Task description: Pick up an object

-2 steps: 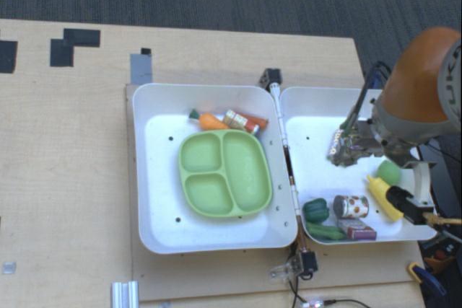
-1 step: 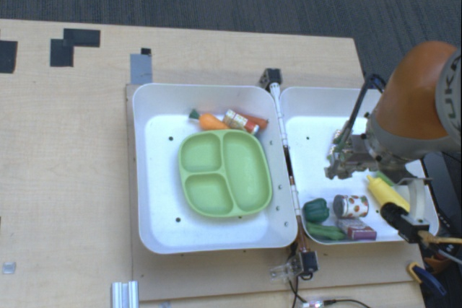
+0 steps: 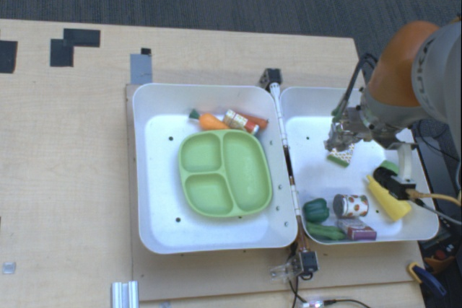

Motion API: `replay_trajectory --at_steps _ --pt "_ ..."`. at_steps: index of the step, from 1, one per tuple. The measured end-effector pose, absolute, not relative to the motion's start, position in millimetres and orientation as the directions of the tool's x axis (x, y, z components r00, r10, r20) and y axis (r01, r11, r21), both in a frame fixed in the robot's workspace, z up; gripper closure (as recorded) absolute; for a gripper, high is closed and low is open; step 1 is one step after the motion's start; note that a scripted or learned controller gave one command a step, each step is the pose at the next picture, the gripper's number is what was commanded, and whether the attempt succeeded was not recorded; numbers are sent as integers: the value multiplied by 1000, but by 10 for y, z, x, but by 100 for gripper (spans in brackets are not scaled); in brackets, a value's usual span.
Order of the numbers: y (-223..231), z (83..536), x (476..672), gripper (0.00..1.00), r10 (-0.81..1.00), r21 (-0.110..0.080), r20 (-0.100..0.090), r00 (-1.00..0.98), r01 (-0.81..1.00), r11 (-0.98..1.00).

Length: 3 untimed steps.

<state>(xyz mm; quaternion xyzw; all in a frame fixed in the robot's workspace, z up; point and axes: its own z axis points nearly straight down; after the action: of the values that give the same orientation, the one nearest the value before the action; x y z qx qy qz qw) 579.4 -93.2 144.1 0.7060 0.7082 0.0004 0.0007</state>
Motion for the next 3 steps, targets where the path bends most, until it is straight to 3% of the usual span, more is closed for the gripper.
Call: replay_trajectory --at_steps 1,2,3 --pt "-1020 2040 5054 100 1000 3 0 -2 1000 2" --pt "-1231 2042 5689 100 1000 4 0 -5 1000 5" --pt "-1095 2198 4871 100 1000 3 0 -2 1000 2"
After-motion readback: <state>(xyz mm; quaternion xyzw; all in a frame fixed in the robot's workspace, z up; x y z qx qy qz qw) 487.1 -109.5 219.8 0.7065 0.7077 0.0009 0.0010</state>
